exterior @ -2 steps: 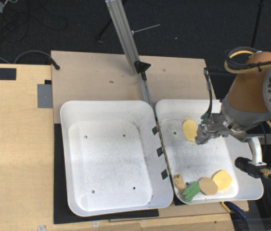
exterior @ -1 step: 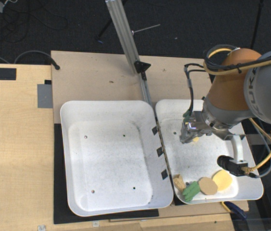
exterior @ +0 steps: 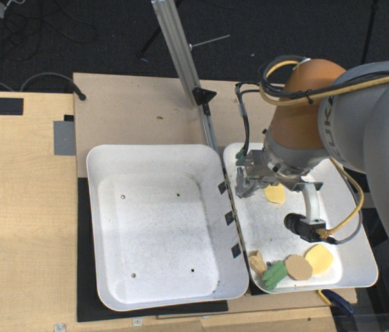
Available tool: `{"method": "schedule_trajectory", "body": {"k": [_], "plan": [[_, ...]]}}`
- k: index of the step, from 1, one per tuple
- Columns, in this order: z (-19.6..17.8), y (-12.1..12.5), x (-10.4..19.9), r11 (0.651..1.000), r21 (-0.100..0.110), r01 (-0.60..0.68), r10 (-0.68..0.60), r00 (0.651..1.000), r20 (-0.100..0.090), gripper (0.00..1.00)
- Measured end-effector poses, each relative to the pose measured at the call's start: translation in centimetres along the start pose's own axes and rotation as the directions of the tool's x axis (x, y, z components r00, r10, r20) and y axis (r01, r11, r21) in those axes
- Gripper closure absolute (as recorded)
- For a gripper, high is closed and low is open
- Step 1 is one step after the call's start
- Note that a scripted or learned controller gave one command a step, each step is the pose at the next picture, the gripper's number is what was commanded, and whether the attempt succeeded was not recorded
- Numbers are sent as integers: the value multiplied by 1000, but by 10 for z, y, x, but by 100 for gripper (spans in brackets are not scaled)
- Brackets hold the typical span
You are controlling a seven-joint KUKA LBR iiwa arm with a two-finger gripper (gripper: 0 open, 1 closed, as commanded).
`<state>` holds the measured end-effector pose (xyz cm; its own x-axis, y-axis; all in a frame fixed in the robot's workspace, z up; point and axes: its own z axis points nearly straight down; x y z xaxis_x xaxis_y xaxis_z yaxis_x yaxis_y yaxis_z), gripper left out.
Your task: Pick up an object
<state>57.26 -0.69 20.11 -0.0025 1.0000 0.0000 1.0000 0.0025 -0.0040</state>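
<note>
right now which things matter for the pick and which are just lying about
For the pick: gripper; yellow piece; yellow disc; tan disc; green toy; right bin.

Lying about: left bin; aluminium rail.

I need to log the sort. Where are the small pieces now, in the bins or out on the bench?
In: the yellow pieces, tan disc and green piece all lie inside the right bin, within its rim.

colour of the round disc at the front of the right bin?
Tan disc, between a green piece and a yellow one; camera view.
</note>
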Motion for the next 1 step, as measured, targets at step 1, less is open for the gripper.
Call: {"method": "schedule_trajectory", "body": {"k": [1], "plan": [[0,23,53,1000,-2,2,-2,1000,-2,100]]}}
